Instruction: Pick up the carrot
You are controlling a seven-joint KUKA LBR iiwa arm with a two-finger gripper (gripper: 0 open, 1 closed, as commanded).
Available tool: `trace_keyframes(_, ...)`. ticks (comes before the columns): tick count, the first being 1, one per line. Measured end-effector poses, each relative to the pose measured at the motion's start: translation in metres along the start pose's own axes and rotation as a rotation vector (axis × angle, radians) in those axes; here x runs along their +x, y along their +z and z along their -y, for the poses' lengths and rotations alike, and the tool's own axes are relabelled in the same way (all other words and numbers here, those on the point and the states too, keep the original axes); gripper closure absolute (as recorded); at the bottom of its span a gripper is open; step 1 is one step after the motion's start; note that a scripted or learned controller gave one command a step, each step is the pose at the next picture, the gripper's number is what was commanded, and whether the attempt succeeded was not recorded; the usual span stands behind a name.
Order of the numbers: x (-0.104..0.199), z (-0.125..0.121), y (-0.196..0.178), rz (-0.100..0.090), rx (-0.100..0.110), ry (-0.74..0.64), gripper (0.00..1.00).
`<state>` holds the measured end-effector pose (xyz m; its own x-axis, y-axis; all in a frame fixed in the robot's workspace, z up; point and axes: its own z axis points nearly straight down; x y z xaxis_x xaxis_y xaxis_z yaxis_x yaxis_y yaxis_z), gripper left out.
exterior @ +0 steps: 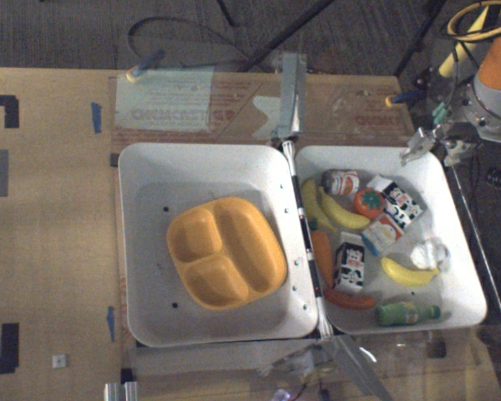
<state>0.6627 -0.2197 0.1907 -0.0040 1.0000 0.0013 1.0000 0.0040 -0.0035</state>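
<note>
The carrot is a long orange piece lying along the left wall of the right bin, pointing toward the front, with a small milk carton right beside it. My gripper hangs over the bin's far right corner, well away from the carrot and above the bin rim. Nothing is seen held in it. The arm's orange band is at the frame's right edge.
Around the carrot lie two bananas, a tomato, more cartons, a can, a red sausage-like piece and a green bottle. A yellow divided plate sits in the left bin.
</note>
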Motion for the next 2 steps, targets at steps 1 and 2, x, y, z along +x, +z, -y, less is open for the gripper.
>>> trace_keyframes(1,0.083,0.023,0.008,0.0,0.003,0.335,0.0)
trace_keyframes(2,0.113,0.077,0.056,-0.001,0.003,0.097,0.0)
